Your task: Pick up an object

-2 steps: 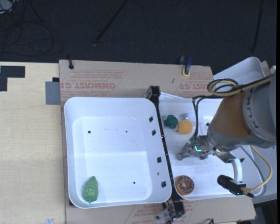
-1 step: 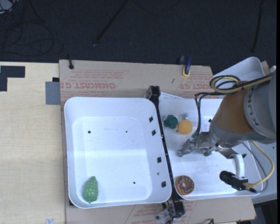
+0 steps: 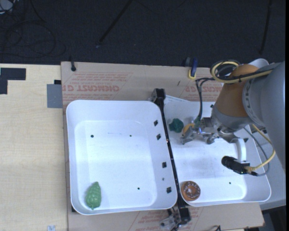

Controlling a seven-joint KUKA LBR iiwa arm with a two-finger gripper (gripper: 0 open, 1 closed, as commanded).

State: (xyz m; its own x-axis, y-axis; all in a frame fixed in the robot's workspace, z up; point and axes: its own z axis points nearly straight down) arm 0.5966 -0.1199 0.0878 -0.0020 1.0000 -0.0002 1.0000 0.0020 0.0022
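Tool (image 3: 189,134) low in the right bin (image 3: 216,186), finger state cannot be told. Teal object (image 3: 176,125) and small yellow piece (image 3: 187,127) lie just beside its tip, toward the divider. Judgement: the tool should centre over the teal object before closing. Brown disc (image 3: 190,190) sits well apart.

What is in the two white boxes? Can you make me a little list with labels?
left bin: green lumpy toy in its near left corner
right bin: teal thing, small yellow thing, brown round thing
teal thing: at the far left, by the divider
brown round thing: near left corner
gripper: low in the right bin, just right of the teal and yellow things
arm: reaches in from the right
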